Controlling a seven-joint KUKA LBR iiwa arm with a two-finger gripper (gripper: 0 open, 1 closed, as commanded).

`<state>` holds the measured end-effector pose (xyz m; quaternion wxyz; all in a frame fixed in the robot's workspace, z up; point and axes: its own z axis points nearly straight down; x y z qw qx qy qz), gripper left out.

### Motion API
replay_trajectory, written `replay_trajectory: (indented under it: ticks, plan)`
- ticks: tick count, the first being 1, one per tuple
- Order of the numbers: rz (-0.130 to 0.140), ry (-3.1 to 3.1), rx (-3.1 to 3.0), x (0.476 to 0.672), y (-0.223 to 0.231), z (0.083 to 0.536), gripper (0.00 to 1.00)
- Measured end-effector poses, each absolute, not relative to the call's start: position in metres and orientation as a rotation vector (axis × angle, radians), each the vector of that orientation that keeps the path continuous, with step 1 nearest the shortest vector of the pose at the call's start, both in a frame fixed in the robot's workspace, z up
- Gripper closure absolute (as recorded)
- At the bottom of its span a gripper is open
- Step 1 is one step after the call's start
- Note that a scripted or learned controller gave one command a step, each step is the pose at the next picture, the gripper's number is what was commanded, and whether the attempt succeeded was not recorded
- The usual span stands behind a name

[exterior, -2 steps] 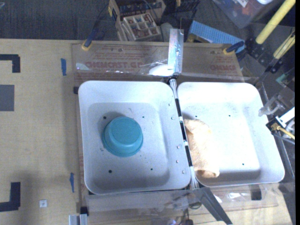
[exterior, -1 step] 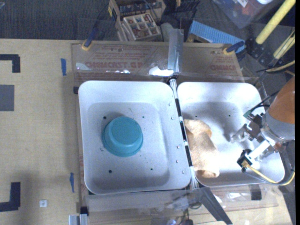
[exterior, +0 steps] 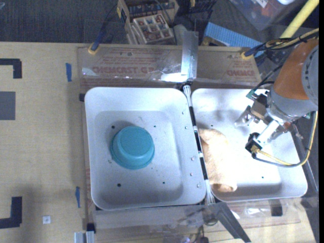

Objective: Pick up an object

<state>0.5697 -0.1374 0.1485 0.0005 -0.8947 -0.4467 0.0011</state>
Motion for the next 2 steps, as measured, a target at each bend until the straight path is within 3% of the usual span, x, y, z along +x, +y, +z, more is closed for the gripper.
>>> replay_trajectory:
  ticks: [1,2]
  plan:
    - [0.002,-1.713,-2.634,0.603,-0.175,0.274,0.00]
    - [0.004,-1.749,-2.606,0.591,-0.203,0.133,0.00]
